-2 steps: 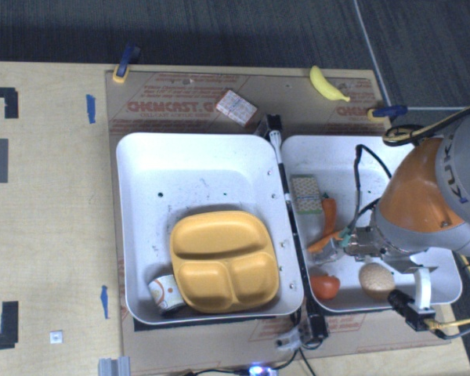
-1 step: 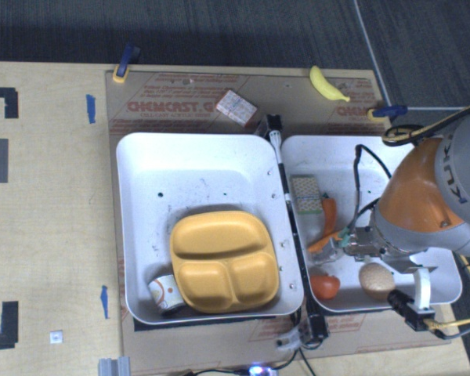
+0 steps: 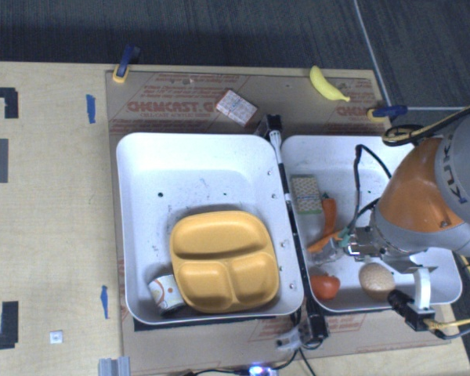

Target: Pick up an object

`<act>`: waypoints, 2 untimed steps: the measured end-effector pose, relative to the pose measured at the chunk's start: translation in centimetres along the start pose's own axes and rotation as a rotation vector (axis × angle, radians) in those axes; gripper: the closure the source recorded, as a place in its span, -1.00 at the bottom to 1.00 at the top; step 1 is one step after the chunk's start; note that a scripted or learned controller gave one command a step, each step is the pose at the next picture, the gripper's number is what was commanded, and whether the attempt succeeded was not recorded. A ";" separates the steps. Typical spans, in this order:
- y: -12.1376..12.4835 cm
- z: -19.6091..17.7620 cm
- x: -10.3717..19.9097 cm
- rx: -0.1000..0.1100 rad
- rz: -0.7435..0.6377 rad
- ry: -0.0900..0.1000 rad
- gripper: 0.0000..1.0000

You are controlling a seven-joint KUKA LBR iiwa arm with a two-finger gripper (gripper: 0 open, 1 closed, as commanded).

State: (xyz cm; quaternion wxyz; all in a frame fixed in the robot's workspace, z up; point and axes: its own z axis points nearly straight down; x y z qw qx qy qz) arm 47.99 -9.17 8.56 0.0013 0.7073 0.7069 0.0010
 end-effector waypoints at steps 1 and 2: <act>0.0 0.0 0.0 0.000 -0.001 0.000 -1.00; 0.4 0.0 -0.1 0.002 -0.001 0.000 -1.00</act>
